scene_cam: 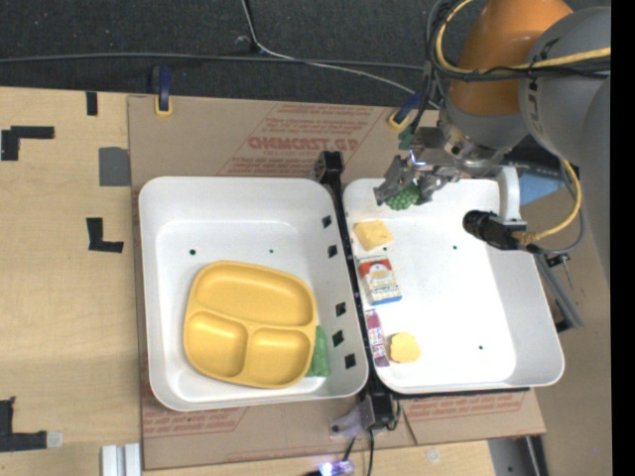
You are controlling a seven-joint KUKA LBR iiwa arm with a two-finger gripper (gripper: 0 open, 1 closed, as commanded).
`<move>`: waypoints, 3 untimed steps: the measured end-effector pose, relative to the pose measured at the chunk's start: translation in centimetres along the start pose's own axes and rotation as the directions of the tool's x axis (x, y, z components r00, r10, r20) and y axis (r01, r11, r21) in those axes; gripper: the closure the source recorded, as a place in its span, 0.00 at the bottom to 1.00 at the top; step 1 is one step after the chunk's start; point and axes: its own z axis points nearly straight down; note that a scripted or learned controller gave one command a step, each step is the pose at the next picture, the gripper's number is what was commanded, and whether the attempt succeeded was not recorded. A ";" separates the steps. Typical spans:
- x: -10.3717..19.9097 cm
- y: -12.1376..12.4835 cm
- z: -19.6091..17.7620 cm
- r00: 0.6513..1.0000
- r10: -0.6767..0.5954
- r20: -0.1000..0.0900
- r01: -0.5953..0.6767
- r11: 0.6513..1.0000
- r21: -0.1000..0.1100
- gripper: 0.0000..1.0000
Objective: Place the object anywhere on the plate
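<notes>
A yellow plate [248,323] with three compartments lies in the left bin [164,216]. My gripper [405,188] hangs over the far left corner of the right bin [496,305], shut on a small green object [402,200] that shows between its fingers. Below it in the right bin lie a pale yellow piece [373,234], a red and white packet [380,281], a thin pink packet [376,337] and a yellow round piece [404,347].
A green item [319,353] is wedged between the plate and the left bin's right wall. A black divider with clips [342,256] runs between the bins. The arm's orange band [506,33] and cables stand over the back right.
</notes>
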 end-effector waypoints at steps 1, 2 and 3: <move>4.5 -2.1 1.5 1.000 0.001 0.001 -0.001 1.000 0.002 1.00; 9.0 -4.6 2.8 1.000 0.002 0.002 -0.002 1.000 0.003 1.00; 13.7 -6.9 1.7 1.000 -0.001 0.000 0.001 1.000 0.001 1.00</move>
